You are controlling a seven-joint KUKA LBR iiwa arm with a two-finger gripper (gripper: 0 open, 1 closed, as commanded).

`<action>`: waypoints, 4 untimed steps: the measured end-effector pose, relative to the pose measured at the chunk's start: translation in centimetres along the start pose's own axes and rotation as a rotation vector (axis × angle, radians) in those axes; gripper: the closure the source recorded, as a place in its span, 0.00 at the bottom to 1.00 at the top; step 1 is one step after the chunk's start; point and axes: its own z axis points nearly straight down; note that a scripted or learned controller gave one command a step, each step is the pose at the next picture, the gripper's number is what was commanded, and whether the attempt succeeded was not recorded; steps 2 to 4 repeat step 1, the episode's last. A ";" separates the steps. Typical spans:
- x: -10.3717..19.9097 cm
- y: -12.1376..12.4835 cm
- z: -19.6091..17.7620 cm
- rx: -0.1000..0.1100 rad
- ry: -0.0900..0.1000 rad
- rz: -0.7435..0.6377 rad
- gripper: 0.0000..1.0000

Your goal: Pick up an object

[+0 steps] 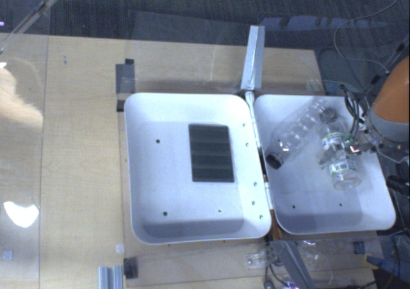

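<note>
Bench (70,172): we see pale wood bearing two shallow white bins side by side; dark carpet lies beyond.
Left bin (147,159): holds a dark ribbed rectangular block (211,153) near its middle.
Right bin (378,207): holds a clear plastic bottle (298,131) with a black cap, lying tilted, and a clear cup (344,175) beside it.
Gripper (349,143): low over the right bin, just above the cup; we cannot tell how its jaws stand.

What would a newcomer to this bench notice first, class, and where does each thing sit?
The dark ridged pad stands out most, lying flat in the middle of the left bin. Next come the clear plastic bottles scattered in the right bin, one with a black cap. The arm leans in from the right edge, its gripper over those bottles.
</note>
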 end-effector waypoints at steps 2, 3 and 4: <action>0.9 3.6 -8.0 -0.041 -0.004 0.060 1.00; 0.9 3.6 -8.0 -0.041 -0.004 0.060 1.00; 0.9 3.6 -8.0 -0.041 -0.004 0.060 1.00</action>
